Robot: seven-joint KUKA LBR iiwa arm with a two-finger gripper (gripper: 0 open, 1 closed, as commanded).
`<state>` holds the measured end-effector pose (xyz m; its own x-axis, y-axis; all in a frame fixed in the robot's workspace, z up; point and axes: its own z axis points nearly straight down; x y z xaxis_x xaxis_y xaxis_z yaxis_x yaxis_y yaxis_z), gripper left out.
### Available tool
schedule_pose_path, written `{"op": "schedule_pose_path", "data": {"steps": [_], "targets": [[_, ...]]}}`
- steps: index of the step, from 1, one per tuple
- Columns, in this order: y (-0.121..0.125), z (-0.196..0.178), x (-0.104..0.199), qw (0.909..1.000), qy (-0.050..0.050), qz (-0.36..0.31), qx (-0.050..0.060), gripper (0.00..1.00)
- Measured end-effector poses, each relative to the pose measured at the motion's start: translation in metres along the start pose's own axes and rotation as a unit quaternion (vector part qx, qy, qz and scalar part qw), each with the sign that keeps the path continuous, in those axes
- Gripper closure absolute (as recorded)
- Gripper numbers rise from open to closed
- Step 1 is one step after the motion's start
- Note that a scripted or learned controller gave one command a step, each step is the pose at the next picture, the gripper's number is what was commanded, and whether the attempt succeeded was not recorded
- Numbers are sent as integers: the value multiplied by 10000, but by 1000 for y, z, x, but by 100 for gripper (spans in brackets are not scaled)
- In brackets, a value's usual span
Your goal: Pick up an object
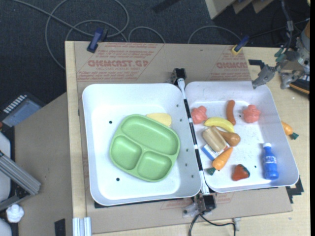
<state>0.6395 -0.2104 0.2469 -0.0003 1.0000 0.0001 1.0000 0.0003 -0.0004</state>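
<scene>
Pincer (261, 76) first: we see it at the upper right of the frame, hanging over the far corner of the right bin (283, 154), and we honestly can't tell how it's set, too small and blurry from up here.

Now front to back. Nearest the bottom edge of the right bin we've got a strawberry (240, 172) and a blue bottle (269, 161) lying near the right wall. Just above those, a carrot (222, 158) lies tilted, touching a tan bread roll (214, 138) with a brown piece (232, 139) right beside it. A banana (219, 124) sits just behind them. Further back there's a pink lump (199, 114) near the left wall, a hot dog (231, 111) standing lengthwise, and another pink lump (251, 113) closest to the pincer but well apart from it.

Over in the left bin (98, 102) we see a green divided plate (143, 147) with something yellow (159, 118) peeking out behind it.

Both bins sit on a cardboard-covered surface (147, 58), clipped at the far edge by a blue clamp (95, 40).
</scene>
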Motion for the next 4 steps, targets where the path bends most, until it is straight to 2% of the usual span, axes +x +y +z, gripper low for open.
{"op": "schedule_pose_path", "data": {"steps": [1, 2, 3, 4], "targets": [[27, 63, 40, 10000, 8, -9, 13, 0], [26, 163, 32, 10000, 1, 1, 11, 0], [28, 151, 32, 10000, -11, -6, -14, 100], [27, 162, 106, 10000, 5, -4, -2, 100]]}}
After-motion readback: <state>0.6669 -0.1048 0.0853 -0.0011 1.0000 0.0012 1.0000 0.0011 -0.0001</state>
